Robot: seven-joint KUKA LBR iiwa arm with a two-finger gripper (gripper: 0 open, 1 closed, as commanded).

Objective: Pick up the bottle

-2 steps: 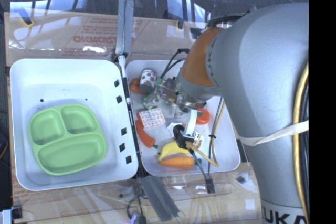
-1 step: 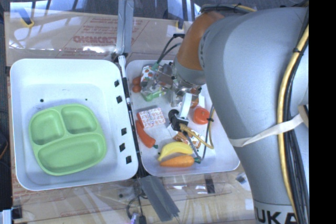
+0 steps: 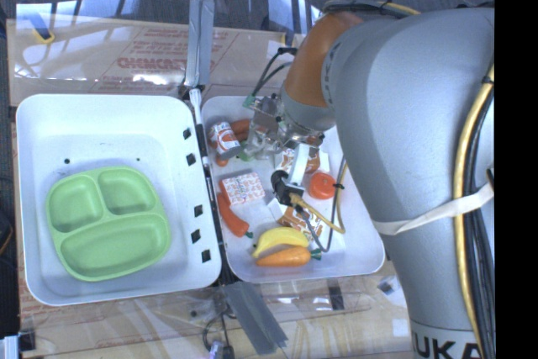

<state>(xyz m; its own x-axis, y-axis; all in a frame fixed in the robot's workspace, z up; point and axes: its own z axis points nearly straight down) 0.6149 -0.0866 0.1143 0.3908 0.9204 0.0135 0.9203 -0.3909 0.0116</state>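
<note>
A small bottle (image 3: 224,137) with a red and white label lies in the upper left corner of the right bin (image 3: 361,252), close to the divider. My gripper (image 3: 259,144) is down inside that bin, just right of the bottle and very near it. The bulky grey wrist and its orange band hide the gripper from above. Whether it touches the bottle cannot be made out.
The right bin also holds a pink patterned box (image 3: 244,188), a red elongated item (image 3: 232,216), a banana (image 3: 282,240), an orange carrot-like piece (image 3: 286,257), an orange round item (image 3: 321,184) and snack packets. The left bin (image 3: 50,118) holds a green divided plate (image 3: 108,222).
</note>
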